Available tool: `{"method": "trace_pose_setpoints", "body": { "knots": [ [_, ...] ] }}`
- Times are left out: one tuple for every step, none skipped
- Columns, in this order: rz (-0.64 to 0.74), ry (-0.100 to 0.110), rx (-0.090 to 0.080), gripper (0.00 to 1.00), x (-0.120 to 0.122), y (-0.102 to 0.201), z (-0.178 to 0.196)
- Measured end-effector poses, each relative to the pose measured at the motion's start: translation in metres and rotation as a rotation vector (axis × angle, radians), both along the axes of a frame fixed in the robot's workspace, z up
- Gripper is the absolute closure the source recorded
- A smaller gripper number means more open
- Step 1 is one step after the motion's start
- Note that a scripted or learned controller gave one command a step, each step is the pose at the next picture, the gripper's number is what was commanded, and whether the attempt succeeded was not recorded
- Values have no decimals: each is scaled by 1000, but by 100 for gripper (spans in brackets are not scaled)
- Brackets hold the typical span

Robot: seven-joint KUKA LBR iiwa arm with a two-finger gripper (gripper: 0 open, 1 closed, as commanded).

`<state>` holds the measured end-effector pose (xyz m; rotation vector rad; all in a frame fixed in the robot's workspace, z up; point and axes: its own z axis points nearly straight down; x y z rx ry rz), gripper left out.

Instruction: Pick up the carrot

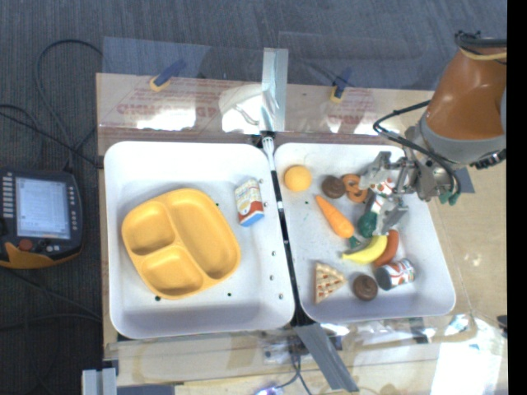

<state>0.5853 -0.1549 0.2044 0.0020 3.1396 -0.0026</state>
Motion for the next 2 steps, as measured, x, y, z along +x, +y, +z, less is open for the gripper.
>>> {"method": "trace_pose_setpoints", "body": {
  "knots": [
    [-72,-8,0,0,-8,16,-106],
    [-206,-12,2,0,66,52,-113]
  ]
}}
